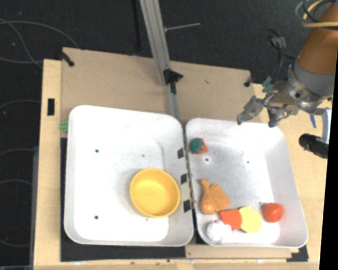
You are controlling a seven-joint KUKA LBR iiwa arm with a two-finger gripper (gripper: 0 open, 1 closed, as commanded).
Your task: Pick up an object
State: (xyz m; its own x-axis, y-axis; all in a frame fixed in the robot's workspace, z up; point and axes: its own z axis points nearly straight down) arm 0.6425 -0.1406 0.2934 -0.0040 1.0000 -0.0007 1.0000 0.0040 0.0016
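In the right bin (284, 165), the green ball (197, 145) lies well apart from the spread, empty pincer (257, 117).

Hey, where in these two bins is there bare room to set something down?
Most of the left bin is bare around the yellow bowl. In the right bin, the middle and far part is free, past the small green ball. Its near edge is crowded: orange toy, white ball, yellow piece, red ball.

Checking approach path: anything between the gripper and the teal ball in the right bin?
Nothing visible. The gripper, fingers open, hangs over the right bin's far edge; bare bin floor lies between it and the teal ball.
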